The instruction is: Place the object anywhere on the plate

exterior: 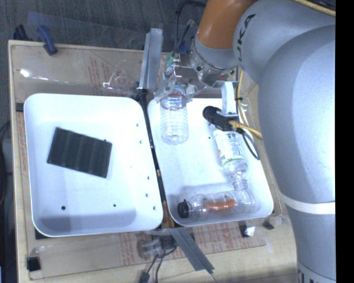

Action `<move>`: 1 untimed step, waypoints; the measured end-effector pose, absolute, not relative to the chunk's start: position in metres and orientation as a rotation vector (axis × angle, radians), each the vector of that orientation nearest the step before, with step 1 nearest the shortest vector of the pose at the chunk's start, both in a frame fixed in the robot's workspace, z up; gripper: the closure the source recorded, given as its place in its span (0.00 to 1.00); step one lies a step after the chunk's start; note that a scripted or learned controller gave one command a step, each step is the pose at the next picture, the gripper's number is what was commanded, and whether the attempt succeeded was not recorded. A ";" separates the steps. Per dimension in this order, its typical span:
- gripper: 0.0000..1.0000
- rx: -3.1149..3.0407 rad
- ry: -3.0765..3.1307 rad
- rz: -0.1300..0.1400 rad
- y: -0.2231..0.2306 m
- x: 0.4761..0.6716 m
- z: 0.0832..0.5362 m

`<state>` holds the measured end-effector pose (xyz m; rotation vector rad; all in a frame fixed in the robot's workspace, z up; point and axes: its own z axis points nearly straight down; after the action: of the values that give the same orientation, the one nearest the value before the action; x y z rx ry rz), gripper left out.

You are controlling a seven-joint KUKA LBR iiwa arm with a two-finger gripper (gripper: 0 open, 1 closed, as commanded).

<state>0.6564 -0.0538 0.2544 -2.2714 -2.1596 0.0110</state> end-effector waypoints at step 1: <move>1.00 -2.304 -2.130 0.007 -0.008 0.656 0.247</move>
<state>0.6561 -0.0079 0.2475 -2.3042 -2.1298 0.0067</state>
